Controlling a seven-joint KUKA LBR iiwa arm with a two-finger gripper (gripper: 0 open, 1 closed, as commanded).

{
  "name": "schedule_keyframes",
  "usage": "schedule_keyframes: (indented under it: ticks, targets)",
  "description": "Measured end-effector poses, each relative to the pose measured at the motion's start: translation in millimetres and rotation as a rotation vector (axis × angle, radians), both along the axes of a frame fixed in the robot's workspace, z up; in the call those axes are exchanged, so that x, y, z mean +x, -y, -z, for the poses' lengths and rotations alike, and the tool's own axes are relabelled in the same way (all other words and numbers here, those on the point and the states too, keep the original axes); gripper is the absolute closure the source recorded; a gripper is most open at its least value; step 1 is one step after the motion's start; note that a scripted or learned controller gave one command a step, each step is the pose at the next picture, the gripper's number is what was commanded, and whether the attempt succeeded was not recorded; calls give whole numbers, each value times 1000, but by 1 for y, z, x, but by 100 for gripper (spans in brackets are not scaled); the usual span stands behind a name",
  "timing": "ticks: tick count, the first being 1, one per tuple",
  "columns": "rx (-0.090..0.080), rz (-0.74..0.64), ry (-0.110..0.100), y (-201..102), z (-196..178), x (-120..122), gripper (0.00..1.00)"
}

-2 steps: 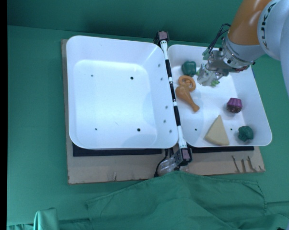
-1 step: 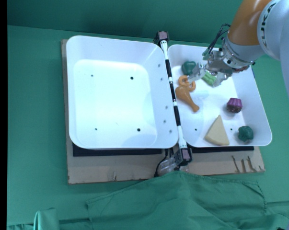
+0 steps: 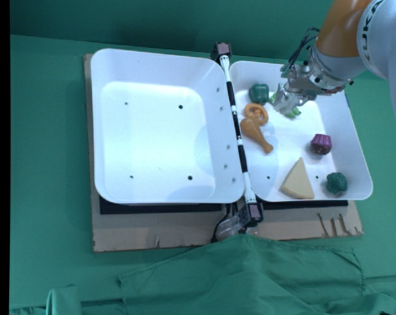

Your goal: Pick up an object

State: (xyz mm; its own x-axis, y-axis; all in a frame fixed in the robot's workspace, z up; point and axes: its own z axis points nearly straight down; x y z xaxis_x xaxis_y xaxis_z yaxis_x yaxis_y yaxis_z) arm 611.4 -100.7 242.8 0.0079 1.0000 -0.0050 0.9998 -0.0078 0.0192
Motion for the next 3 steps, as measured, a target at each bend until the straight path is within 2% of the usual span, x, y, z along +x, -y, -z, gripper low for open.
schedule_keyframes:
  ticks: [1, 2, 3]
  targets:
    - [0, 0, -2, 0, 1, 0, 0]
    - [2, -6, -8, 6, -49, -5, 0]
    - [2, 7, -7, 7, -103, 7, 0]
